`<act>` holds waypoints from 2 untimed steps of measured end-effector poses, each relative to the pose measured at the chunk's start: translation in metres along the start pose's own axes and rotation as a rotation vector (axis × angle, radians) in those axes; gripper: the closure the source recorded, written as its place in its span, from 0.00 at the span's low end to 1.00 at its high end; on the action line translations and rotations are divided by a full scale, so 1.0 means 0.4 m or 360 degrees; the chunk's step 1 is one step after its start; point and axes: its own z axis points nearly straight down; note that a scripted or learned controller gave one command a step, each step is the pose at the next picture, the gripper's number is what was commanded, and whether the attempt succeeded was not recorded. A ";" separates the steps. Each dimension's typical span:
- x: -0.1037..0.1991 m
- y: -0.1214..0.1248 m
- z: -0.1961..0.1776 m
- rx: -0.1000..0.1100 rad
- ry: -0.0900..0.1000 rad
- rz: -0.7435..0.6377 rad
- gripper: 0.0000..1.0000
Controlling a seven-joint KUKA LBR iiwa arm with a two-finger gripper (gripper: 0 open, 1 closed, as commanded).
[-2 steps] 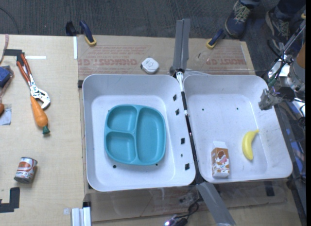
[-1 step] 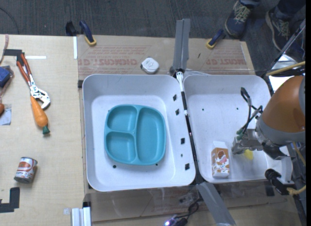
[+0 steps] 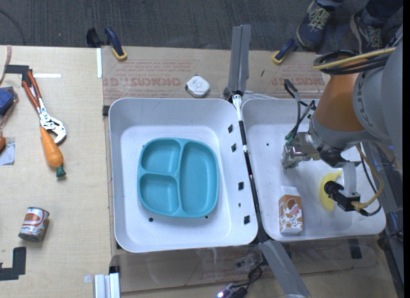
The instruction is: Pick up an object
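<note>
Where the grey arm with the orange band reaches in from the right, these things lie as follows.

Arm: its bulky wrist hangs over the upper right of the right-hand shallow white bin (image 3: 269, 127).
Gripper: the metal two-finger gripper (image 3: 291, 157) points down toward the bin floor, near the middle of that bin; whether it is parted or closed I cannot tell, and nothing is seen held in it.
Carton: a small white and orange-brown carton (image 3: 290, 214) lies flat on the floor of the right bin, near its front edge, below the gripper and apart from it.
Yellow thing: a small yellow object (image 3: 329, 190) lies to the right of the carton, partly hidden by a black fitting and cables on the arm.
Left bin: the left-hand shallow white bin (image 3: 128, 162) holds a teal plastic plate with three compartments (image 3: 179, 177), lying flat near its middle.
Bench, left side: an orange-handled adjustable wrench (image 3: 43, 124) and, nearer the front, a small tin can (image 3: 33, 223) on its side.
Behind the bins: a small round white object (image 3: 198, 86) on brown cardboard.
</note>
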 end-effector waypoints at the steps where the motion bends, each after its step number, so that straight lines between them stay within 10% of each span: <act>1: -0.155 -0.141 -0.280 -0.0001 -0.0001 -0.0591 1.00; 2: -0.195 -0.231 -0.013 -0.0002 0.0001 -0.1124 1.00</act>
